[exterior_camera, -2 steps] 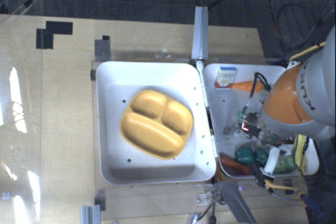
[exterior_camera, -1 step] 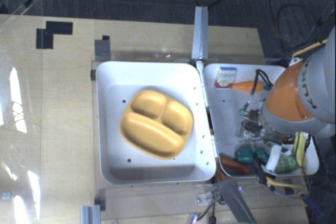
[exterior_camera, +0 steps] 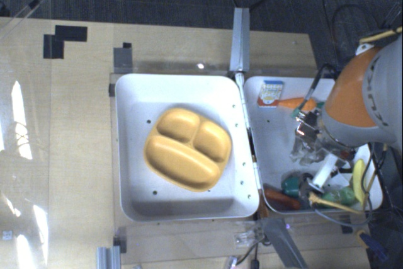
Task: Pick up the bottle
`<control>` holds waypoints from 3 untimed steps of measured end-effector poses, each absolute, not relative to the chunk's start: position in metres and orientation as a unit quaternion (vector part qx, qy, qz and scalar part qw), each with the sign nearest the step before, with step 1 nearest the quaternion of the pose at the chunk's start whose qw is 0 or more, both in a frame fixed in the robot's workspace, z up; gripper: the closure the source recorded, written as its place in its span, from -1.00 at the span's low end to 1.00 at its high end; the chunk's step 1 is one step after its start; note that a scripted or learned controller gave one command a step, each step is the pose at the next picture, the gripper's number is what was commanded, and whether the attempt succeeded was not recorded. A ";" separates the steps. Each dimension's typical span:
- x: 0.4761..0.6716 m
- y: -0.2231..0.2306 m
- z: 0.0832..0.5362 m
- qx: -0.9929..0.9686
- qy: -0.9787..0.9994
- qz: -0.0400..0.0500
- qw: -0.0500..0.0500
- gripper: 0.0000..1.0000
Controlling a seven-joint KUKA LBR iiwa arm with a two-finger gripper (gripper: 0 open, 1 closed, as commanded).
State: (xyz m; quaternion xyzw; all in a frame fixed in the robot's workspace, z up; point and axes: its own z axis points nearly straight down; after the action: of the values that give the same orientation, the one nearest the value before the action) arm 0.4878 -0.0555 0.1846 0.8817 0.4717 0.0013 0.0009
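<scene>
Closest in, along the near wall of the right bin [exterior_camera: 277, 135], lies a cluster of small things. What looks to be the bottle [exterior_camera: 292, 185] is a small green rounded thing there, though it is too small to tell for sure. A dark red-brown stick-like piece [exterior_camera: 280, 197] lies just beside it, toward the bin's near left corner. A curved yellow piece [exterior_camera: 359, 176] lies near the right wall. The tool [exterior_camera: 307, 149] hangs over the middle of this bin, above and just behind the green thing; whether it is open or closed cannot be told. The grey and orange arm [exterior_camera: 368, 97] reaches in from the right. At the bin's far end lie an orange piece [exterior_camera: 291, 103] and a small printed packet [exterior_camera: 271, 92]. The left bin [exterior_camera: 132, 135] holds a yellow three-part dish [exterior_camera: 189, 148]. Both bins rest on the pale table [exterior_camera: 69, 154].
</scene>
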 end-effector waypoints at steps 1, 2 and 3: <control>0.488 -0.055 0.184 0.882 0.472 0.001 0.001 -1.00; 0.487 -0.107 0.099 0.903 0.430 0.000 0.000 -1.00; 0.488 -0.015 0.185 0.851 0.525 0.002 0.001 -1.00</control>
State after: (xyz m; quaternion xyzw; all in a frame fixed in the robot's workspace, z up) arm 0.4878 -0.0151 0.1848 0.8511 0.5250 0.0018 0.0006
